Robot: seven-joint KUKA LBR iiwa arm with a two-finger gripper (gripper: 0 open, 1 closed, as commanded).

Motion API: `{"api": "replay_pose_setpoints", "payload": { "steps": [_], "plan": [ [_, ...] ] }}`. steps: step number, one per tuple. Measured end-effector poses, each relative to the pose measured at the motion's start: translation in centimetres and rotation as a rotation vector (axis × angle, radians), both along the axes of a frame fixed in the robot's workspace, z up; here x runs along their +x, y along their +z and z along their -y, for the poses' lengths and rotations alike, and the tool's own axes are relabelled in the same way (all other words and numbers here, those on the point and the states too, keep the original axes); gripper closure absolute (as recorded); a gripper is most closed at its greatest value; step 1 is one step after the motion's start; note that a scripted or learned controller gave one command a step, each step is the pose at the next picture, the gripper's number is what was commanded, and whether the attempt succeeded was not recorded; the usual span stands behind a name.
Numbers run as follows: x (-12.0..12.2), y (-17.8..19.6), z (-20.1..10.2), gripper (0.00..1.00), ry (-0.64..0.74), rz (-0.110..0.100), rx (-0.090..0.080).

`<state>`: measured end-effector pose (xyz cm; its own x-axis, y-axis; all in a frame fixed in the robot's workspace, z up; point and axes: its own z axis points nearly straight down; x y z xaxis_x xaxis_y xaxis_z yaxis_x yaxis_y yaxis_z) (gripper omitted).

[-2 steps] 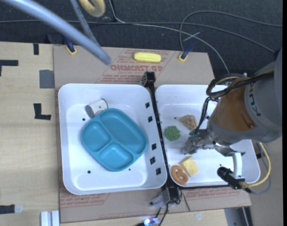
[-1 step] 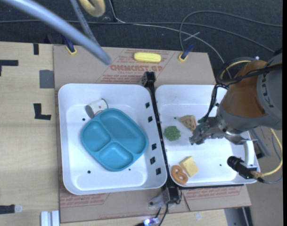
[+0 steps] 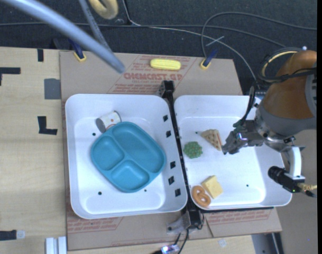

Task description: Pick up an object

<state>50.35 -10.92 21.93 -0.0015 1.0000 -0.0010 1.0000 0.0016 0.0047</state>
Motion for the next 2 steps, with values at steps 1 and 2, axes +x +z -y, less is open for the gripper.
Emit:
{"api": "replay_pose_setpoints", "payload": {
  "steps": [1,2],
  "plan": [
    [1.08,5.51,0.21,1.00,0.000,0.000,-0.001],
    [1.09,5.96,0.20,1.00,-0.001,-0.005,0.001]
  ]
}}
